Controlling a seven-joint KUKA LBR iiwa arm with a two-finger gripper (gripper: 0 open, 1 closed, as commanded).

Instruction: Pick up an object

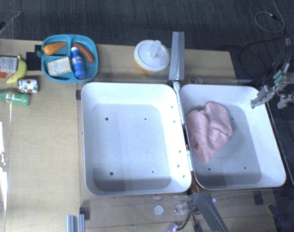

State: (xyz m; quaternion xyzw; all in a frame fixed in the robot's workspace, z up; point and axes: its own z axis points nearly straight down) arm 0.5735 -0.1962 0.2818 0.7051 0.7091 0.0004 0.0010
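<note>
A crumpled pink cloth (210, 129) lies in the right bin (263, 168), left of its middle and close to the divider between the bins. My gripper (264, 96) shows at the far right of the view, by the right bin's back right corner, well away from the cloth. It is small and partly cut off by the frame edge. Nothing is visibly held in it.
The left bin (132, 139) sits beside the right one. Behind the bins stand a white lidded container (152, 56) and a blue divided tray (69, 58) of toy food. A banana, a small can and a green bottle (11, 97) lie at far left. Cables hang at the upper right.
</note>
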